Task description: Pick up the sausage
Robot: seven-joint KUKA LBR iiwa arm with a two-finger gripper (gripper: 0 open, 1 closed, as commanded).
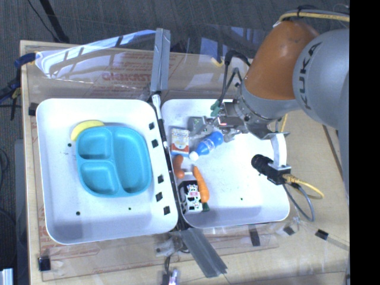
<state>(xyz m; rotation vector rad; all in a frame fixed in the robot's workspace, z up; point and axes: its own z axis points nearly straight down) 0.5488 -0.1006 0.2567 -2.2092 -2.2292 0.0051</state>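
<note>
The sausage (179, 166), a short reddish-orange piece, lies against the left wall of the right bin (255, 200), just under a small carton (180, 140). My gripper (212, 123) hangs over the upper left part of that bin, above and to the right of the sausage and right by a blue bottle (208, 143). The arm's wrist hides much of the gripper. Nothing of the sausage is at the gripper.
An orange carrot (202, 184) and a black-and-white box (191, 198) lie near the sausage at the right bin's front left. The left bin (59, 218) holds a blue divided plate (114, 161) and a yellow item (86, 127). A black cable fitting (267, 167) hangs over the right bin.
</note>
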